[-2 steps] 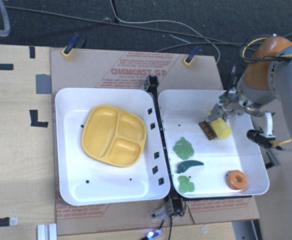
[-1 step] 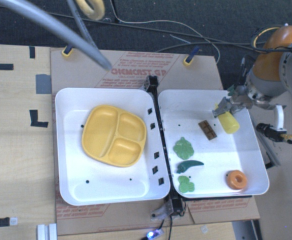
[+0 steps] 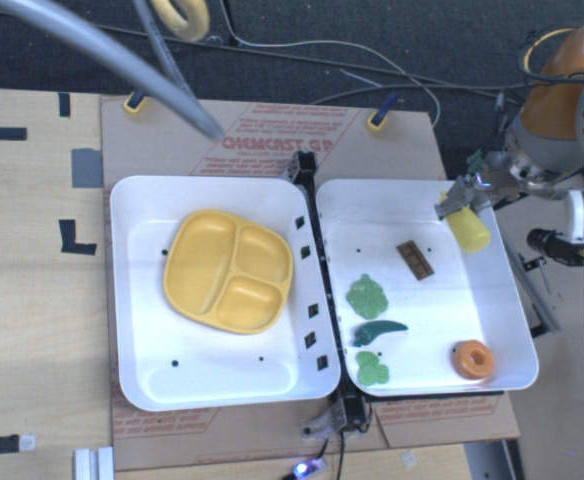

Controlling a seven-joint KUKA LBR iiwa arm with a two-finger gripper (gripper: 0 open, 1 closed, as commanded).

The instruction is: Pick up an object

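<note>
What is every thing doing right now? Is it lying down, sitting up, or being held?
Yellow plate: lying flat, right way up, in the left bin.
Yellow block: at the right bin's far edge, right under the gripper; held or not, cannot tell.
Brown bar: lying flat.
Green leaf: lying flat.
Dark green pepper: on its side.
Small green piece: lying flat.
Orange donut: lying flat, hole up.

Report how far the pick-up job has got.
Done: the gripper has a yellow block at its tip, above the top right edge of the right bin. In hand: whether the block is truly gripped can't be judged. Left: the brown block, green pieces and orange ring lie in the bin.
</note>
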